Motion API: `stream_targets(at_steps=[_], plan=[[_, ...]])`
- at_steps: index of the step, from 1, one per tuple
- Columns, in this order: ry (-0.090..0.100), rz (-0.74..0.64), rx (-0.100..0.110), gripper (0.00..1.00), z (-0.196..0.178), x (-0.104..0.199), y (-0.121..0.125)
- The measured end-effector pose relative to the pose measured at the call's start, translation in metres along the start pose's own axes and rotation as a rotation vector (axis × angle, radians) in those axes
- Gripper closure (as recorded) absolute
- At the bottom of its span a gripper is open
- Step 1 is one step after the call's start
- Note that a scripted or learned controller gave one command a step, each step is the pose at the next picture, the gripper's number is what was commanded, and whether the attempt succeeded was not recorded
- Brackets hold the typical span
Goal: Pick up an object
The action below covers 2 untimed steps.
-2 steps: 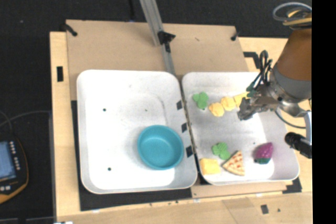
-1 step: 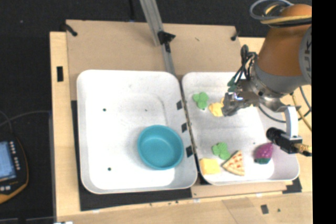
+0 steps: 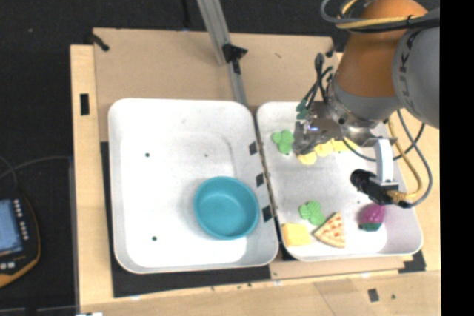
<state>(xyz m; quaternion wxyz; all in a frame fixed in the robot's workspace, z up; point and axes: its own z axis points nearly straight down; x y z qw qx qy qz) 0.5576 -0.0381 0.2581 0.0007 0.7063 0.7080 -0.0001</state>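
Observation:
My gripper (image 3: 304, 138) is low in the right bin (image 3: 337, 251), near its far left part. It hangs just right of a small green toy (image 3: 282, 140) and above a yellow toy (image 3: 324, 152) that peeks out beneath it. Near the bin's front lie another green piece (image 3: 311, 212), a yellow block (image 3: 295, 234), a pizza slice toy (image 3: 331, 230) and a purple toy (image 3: 372, 215). Nothing shows between the fingers.
A teal bowl (image 3: 224, 206) sits in the left bin (image 3: 148, 129), toward its front right. A grey metal pole (image 3: 211, 7) slants in from the top and ends near the bins' shared wall.

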Motion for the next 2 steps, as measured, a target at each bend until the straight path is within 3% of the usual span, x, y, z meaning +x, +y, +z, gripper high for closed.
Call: stream_targets(at_steps=[2], plan=[[0.0, -0.003, -0.001, 1.0, 0.012, 0.087, 0.047]])
